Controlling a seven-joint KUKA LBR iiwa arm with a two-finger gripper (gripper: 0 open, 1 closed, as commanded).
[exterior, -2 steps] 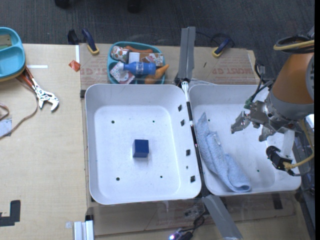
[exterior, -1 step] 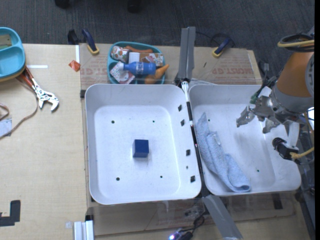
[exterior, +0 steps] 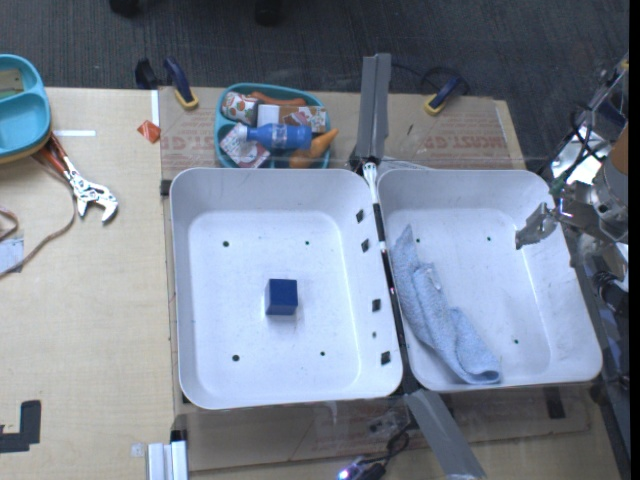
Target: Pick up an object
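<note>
While the gripper (exterior: pixel 533 226) hovers over the right bin's (exterior: pixel 560 358) right rim, jaw state cannot be told. Left of it, well apart, lies a crumpled light-blue cloth (exterior: pixel 435 308). Farther left, in the left bin (exterior: pixel 200 368), sits a small blue cube (exterior: pixel 282 296).

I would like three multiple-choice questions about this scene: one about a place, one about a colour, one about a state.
1. Where does the cube lie?
A. left bin
B. right bin
C. on the bench

2. What colour is the cloth?
A. red
B. light blue
C. black

3. How does the cloth lie?
A. folded in a neat square
B. hanging over the rim
C. crumpled in a long strip

Answers:
1 A, the cube sits on the left bin floor.
2 B, pale blue against the white right bin.
3 C, it stretches rumpled along the bin's left side.
</note>
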